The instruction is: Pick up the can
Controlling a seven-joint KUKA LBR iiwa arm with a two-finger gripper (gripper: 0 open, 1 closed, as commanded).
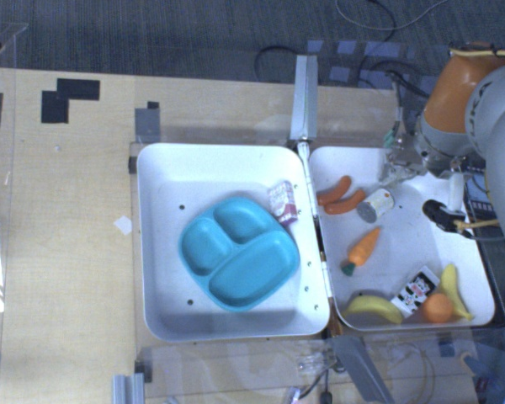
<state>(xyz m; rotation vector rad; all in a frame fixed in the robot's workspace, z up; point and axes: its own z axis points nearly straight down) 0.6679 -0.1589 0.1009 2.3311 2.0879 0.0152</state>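
Hanging over the upper part of the right bin [412, 242], the tool [398, 165] sits at the end of the arm [459, 99], which reaches in from the upper right of the frame. From where I stand I cannot tell whether the tool is clenched or released.

The can [375, 204] lies on its side on the bin floor, just below and to the left of the tool, with its grey end turned toward the lower left. Two sausages [337, 196] lie side by side just left of the can, the lower one close to it. Further down, near the middle of this bin, a carrot [364, 248] lies at a slant with its green end lowest. Along the bottom edge are a banana [374, 308], a black-and-white box [415, 289], an orange [438, 307] and a second banana [453, 286], the last three bunched in the lower right corner.

The left bin [168, 183] holds a blue plate [240, 251] with three compartments, roughly in the middle. A small packet [283, 202] lies against the bin's right wall, by the plate's upper right rim. Both bins rest side by side on the pale table [67, 225].
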